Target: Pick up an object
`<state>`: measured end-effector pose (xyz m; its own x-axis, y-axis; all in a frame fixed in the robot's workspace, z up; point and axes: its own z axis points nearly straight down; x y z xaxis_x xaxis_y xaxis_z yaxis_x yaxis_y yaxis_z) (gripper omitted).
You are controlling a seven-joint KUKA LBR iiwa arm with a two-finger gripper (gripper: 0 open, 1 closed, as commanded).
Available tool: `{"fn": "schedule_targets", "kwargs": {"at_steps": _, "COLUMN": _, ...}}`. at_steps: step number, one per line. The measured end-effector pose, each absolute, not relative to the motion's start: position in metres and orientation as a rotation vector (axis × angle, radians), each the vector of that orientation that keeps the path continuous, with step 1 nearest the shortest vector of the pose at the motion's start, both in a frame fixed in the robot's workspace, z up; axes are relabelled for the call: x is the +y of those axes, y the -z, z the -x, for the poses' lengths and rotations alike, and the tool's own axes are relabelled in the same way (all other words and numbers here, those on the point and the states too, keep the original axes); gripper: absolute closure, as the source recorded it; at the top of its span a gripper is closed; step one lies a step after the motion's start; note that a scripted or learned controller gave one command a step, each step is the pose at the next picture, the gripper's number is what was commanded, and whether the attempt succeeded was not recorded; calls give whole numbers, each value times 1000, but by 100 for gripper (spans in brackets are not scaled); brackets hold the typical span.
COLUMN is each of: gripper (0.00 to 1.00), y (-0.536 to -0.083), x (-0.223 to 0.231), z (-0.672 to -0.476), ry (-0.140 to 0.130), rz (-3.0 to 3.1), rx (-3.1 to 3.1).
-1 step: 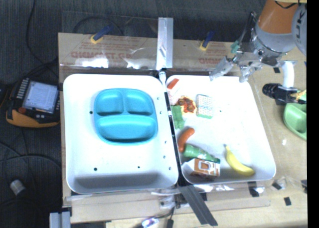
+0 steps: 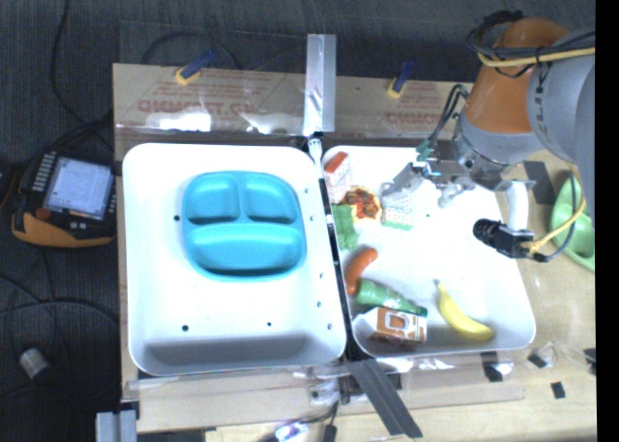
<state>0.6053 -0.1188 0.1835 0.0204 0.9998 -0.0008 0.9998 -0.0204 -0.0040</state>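
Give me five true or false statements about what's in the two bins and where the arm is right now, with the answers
1. A blue divided plate lies in the left bin. True.
2. The banana lies in the left bin. False: it lies in the right bin, near its front right corner.
3. The arm's hand is over the right bin. True.
4. The banana is between the hand's fingers. False: the banana lies on the bin floor, well apart from the hand.
5. A small carton sits near the front edge of the right bin, to the left of the banana. True.
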Motion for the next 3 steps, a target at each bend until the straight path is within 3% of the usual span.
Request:
{"fn": "schedule_targets", "kwargs": {"at_steps": 1, "gripper": 0, "y": -99, "x": -119, "z": -615, "ry": 9, "rz": 2137, "rx": -2315}}
{"fn": "schedule_targets", "kwargs": {"at_steps": 2, "gripper": 0, "y": -94, "x": -119, "z": -621, "ry": 13, "rz": 2136, "rx": -2312}}
{"fn": "schedule_targets", "kwargs": {"at_steps": 3, "gripper": 100, "y": -103, "x": -119, "z": -621, "ry": 15, "rz": 2135, "rx": -2311}}
